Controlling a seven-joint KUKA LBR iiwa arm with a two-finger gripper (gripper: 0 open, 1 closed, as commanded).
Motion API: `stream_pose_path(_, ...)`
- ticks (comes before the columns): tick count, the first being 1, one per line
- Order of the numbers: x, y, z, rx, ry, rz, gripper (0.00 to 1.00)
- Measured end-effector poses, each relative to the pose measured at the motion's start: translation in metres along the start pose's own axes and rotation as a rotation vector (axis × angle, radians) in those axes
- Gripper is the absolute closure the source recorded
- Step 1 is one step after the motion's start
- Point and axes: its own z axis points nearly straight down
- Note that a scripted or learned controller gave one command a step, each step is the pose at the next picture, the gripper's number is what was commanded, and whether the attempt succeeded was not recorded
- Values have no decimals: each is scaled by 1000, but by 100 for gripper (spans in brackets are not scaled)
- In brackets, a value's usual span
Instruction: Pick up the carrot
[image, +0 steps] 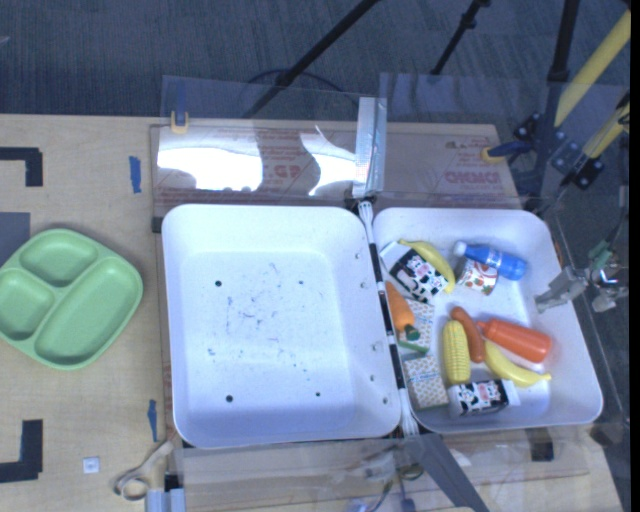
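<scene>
Only pale grey metal jaws on a blurred grey mount show; cables unclear.

Green plate (68, 297), corn (456, 350), bananas (512, 370)

We see the gripper (578, 284) at the right bin's (575, 400) far right rim, but it is small and blurred, and the arm behind it is cut off by the picture's edge. We cannot tell how its fingers stand. The carrot (401, 312) lies against the bin's left wall, its green end partly hidden by the divider's rim. The banana (432, 254) is partly covered by a black-and-white carton (420, 275). The print on a second carton (478, 397) is too small for us to read. Writing on the cardboard (470, 160) behind the bins is blurred.
</scene>
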Motion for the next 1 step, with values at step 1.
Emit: stream_pose_path(1, 0, 1, -8, 2, 1, -1, 100)
